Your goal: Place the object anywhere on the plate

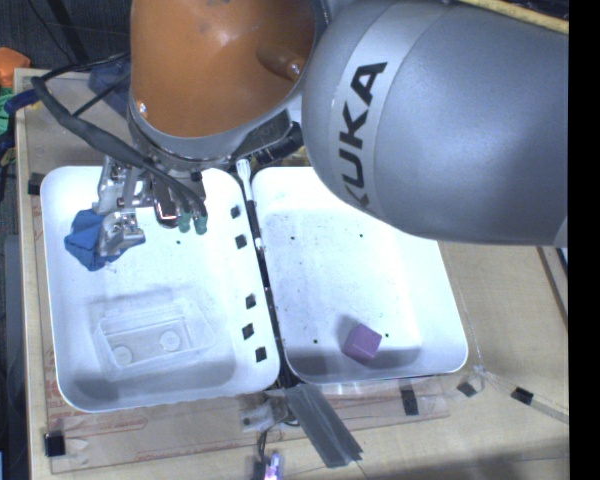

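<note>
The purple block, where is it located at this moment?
The purple block lies in the right bin, near its front edge, far from the gripper, which is over the left bin beside a blue object.

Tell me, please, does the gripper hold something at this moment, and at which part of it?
It cannot be told. The gripper is down on the blue object in the left bin, but its grip is unclear.

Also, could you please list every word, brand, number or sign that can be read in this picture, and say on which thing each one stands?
"KUKA": black letters on the grey arm, running up its casing at a slant.
No other text can be read: the left bin, the right bin, the purple block and the clear tray show no readable marks.
</note>
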`<state>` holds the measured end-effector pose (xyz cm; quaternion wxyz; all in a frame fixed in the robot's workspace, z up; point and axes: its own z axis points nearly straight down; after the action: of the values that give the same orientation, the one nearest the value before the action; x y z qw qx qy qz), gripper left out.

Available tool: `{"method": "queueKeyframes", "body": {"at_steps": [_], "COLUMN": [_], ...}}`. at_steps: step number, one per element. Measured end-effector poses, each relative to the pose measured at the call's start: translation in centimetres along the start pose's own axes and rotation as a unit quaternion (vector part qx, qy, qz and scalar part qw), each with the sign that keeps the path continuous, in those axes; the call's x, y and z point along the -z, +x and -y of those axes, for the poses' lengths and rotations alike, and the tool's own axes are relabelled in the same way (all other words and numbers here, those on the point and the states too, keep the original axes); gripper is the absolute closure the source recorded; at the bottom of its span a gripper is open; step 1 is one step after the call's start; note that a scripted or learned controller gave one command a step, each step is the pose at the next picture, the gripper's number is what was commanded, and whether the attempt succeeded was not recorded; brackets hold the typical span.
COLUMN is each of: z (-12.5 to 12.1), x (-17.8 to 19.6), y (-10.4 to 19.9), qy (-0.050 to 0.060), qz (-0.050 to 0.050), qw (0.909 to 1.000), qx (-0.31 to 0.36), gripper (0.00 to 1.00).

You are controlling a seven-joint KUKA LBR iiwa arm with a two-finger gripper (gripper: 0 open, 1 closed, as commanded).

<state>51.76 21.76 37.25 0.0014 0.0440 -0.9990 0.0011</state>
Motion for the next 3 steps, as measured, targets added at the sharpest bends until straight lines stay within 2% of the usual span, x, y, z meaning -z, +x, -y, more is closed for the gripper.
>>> {"method": "queueKeyframes", "body": {"at_steps": [1, 2, 3], "z": [8.0, 0.5, 7.4], "x": [7.0, -5.2, 5.3], "y": [-4.0, -3.9, -8.0], "qy": [0.0, 0.0, 0.0], "qz": [0.003, 0.0, 0.003], "qw": [0.9967, 0.9873, 0.9765], "qx": [0.081, 0.159, 0.215], "gripper": [1.0, 1.0, 1.0]}}
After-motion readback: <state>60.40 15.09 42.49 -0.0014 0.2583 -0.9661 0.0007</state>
